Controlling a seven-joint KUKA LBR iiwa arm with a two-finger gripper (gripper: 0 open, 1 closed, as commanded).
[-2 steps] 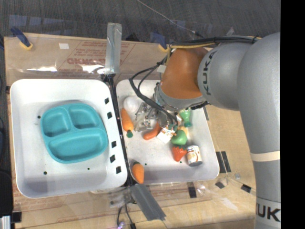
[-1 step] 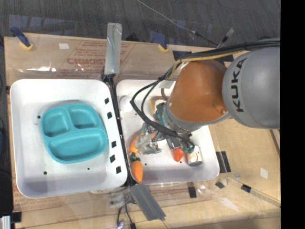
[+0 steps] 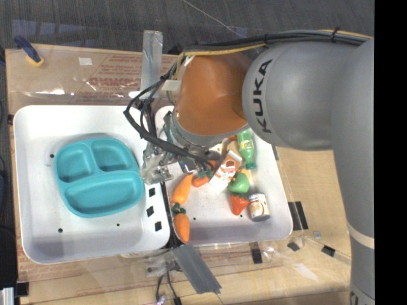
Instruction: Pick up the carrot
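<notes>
An orange carrot (image 3: 181, 227) with a green top lies at the front left corner of the right bin (image 3: 280, 224), against its left wall. A second orange carrot-like piece (image 3: 183, 187) lies just behind it, tilted. My gripper (image 3: 166, 168) hangs low over the right bin's left side, just behind and left of that second piece. The orange wrist band and grey arm hide much of the bin's back half. I see nothing held in the gripper.
The left bin (image 3: 32, 170) holds a teal divided plate (image 3: 98, 176). In the right bin lie a small carton (image 3: 227, 169), a green bottle (image 3: 247, 150), a green pepper (image 3: 241, 183), a red piece (image 3: 238, 204) and a small can (image 3: 257, 208).
</notes>
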